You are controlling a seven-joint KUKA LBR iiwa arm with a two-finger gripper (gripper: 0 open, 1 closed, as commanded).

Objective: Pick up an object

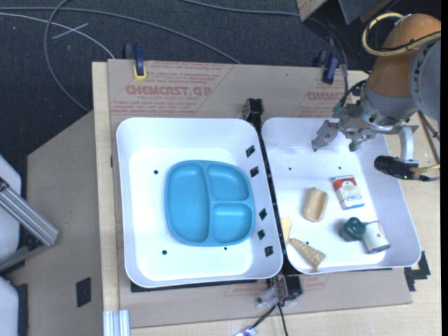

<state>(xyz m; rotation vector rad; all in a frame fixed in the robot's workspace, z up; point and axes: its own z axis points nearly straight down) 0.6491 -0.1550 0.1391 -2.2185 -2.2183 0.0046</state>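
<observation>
Grey arm [399, 82] cropped at right, jaws spread, small red box [348, 192] label unreadable

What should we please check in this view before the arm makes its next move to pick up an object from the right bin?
1. Gripper carries nothing: ok. The two-finger gripper hangs over bare floor at the far end of the shallow white right bin, fingers spread, nothing between them.
2. Targets present: ok. The tan rounded block, the small red and white carton, the green and white bottle-like item and the tan wedge lie in the right bin.
3. Spacing between targets: ok. The block and carton lie apart.
4. Wedge clear of the wall: not ok. It lies at the near left rim.
5. Gripper height above the floor: cannot tell.
</observation>
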